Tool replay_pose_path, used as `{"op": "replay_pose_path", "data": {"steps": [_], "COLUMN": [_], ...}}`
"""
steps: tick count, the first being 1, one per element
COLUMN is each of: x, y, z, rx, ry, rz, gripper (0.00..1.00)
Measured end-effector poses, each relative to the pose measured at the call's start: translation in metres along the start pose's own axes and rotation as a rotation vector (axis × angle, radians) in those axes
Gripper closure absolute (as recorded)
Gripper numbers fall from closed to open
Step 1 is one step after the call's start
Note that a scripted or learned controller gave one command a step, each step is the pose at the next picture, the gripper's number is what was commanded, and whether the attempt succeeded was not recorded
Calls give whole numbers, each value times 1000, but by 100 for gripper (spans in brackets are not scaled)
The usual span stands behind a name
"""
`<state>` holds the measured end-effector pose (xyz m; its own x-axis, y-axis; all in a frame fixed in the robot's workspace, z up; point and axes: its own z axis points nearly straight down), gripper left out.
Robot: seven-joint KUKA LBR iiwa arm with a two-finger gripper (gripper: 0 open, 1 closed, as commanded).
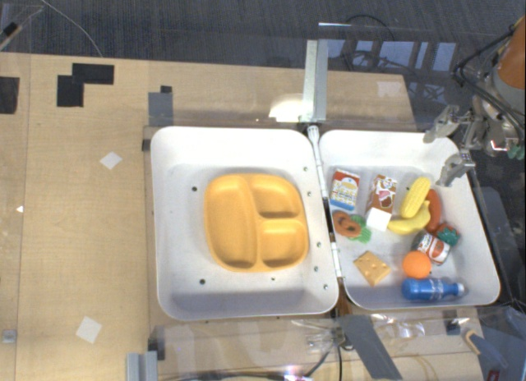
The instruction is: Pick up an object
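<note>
The right bin [485, 231] holds several toy foods. Among them are a red and white carton [345, 190], a brown packet [383, 192], a corn cob [416, 196], a banana [409, 224], a white cube [378, 219], a cracker [372, 268], an orange [417, 265], a red can [433, 247] and a blue bottle [433, 290]. My gripper [447, 149] hangs over the bin's far right corner, above and to the right of the corn cob. It is open, with nothing between its fingers.
The left bin [177, 207] carries a yellow divided tray [255, 222] in its middle. A metal post [316, 84] stands behind the seam between the bins. Cables and brackets lie along the bench's front edge.
</note>
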<state>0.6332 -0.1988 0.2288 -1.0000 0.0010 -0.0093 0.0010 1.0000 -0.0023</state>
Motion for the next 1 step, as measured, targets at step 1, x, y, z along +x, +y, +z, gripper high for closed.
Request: {"op": "replay_pose_path", "data": {"steps": [1], "x": [-26], "y": [-5], "z": [105], "rx": [-2], "ry": [5], "rz": [241], "gripper": [0]}}
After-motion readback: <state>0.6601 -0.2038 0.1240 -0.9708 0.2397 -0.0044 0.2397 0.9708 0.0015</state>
